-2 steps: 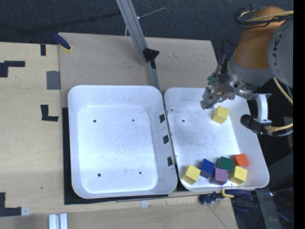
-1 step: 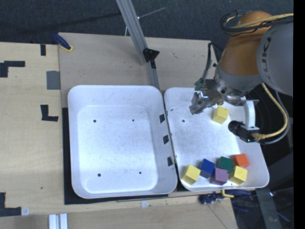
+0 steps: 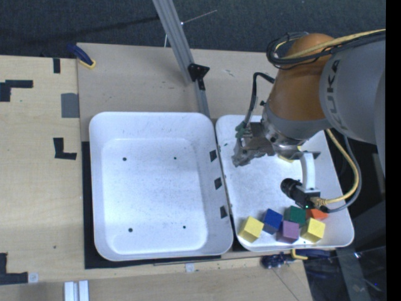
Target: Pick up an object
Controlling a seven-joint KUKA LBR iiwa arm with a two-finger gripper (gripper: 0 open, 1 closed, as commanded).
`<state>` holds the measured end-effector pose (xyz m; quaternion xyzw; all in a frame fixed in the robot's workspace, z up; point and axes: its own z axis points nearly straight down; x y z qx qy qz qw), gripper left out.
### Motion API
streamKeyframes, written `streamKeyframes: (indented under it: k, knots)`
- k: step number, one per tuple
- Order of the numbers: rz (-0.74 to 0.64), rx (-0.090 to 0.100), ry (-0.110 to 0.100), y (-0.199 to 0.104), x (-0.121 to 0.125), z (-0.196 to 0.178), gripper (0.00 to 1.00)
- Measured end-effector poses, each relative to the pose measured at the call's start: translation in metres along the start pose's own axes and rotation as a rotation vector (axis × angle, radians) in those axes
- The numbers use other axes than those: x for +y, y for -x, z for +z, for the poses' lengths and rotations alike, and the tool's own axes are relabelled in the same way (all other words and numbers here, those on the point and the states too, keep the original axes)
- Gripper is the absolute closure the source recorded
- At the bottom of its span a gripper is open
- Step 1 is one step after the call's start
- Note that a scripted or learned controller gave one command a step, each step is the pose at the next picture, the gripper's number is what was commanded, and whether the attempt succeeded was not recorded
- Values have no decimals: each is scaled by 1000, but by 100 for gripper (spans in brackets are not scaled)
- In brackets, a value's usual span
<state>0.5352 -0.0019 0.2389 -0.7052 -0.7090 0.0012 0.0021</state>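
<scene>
Several small blocks lie bunched at the near end of the right bin [image 3: 258, 190]: a yellow one [image 3: 252, 229], a blue one [image 3: 272, 220], a purple one [image 3: 290, 231], a green one [image 3: 294, 216], an orange one [image 3: 318, 214] and a second yellow one [image 3: 315, 229]. My gripper [image 3: 244, 152] hangs over the far left part of that bin, near its left wall and well away from the blocks. Nothing shows beneath it but bare bin floor. The grey arm with its orange band [image 3: 301, 99] covers the bin's far right corner.
The left bin [image 3: 95, 137] sits beside the right one, their rims touching. A slanted metal rod [image 3: 178, 36] with a black clamp [image 3: 198, 72] stands behind the bins. A yellow cable [image 3: 352, 180] and a black connector [image 3: 294, 190] hang over the right bin's right side.
</scene>
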Motion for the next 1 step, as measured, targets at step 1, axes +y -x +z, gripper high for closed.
streamKeyframes:
  k: [1]
  knots:
    - [-1,0,0,-52,-25,13,100]
